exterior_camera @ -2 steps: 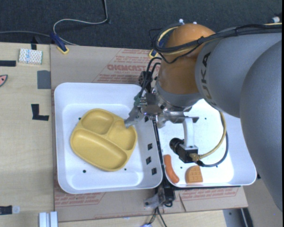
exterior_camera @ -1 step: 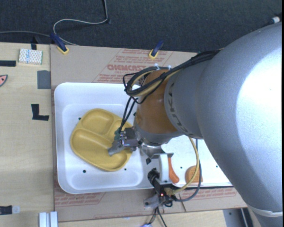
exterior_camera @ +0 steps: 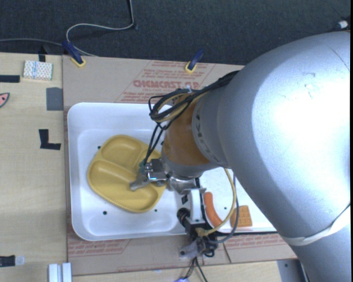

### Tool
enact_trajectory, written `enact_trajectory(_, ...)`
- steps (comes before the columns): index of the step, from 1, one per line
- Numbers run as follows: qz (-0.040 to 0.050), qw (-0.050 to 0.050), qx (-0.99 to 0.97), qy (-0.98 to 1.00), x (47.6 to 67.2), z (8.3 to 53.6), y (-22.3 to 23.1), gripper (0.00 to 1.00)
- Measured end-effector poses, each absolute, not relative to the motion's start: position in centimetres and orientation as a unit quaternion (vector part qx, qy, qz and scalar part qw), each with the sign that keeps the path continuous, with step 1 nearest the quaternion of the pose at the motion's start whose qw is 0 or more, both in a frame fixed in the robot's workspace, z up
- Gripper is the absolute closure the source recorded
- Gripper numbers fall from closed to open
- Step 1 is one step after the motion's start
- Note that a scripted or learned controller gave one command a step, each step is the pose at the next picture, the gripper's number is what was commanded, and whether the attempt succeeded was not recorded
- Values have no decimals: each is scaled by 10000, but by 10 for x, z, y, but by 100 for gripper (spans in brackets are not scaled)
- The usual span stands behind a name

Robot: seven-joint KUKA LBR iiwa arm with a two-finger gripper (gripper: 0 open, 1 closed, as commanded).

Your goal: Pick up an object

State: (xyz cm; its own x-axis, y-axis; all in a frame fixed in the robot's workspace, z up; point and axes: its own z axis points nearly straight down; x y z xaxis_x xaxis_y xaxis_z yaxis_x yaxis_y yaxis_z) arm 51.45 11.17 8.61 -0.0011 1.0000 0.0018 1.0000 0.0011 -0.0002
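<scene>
- Your gripper sits low in the left bin, its metal tip over the right side of the yellow divided dish. You cannot tell how it is set, because the wrist covers most of it from above.
- The dish lies flat on the bin's floor, slightly left of centre, with its two hollows facing up. A flat, shallow thing like this offers little but the rim or the middle ridge, which probably explains why the tip is placed near the dish's right edge.
- Nothing shows the dish lifted or pinched; judge it as resting in the bin.
- The white bin holds the dish well inside its walls, so you have room on the left.
- The arm reaches in from the right, its large grey body hanging over the second bin, where an orange object peeks out beside the wrist.
- The wrist points steeply down, cables looping over its top.
</scene>
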Motion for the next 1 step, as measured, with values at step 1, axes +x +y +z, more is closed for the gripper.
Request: enact_trajectory(1,41,44,-7072,-7070,512,96,110,100)
